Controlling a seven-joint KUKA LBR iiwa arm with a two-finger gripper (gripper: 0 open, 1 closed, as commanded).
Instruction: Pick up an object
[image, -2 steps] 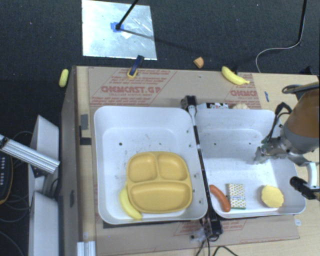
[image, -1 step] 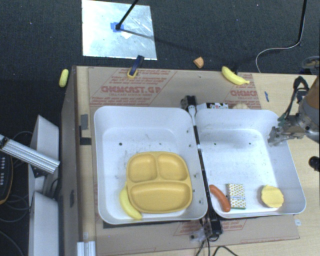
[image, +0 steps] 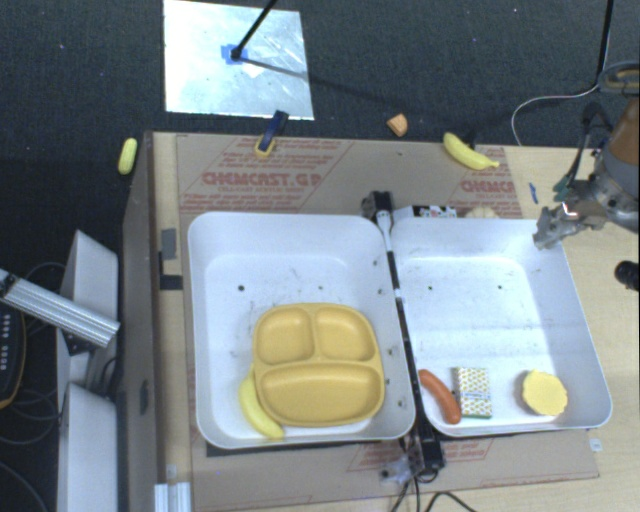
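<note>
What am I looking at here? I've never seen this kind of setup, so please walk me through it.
One fixed camera looks down at a slant on a bench. The grey arm entering from the right is a robot, and its gripper hangs over the far right corner of the right bin, with nothing visible between its fingers. The left bin holds a yellow divided tray with a banana beside it. Along the right bin's near edge lie a toy sausage, a small patterned box and a round yellow piece. Another banana lies on the bench beyond the bins.
</note>
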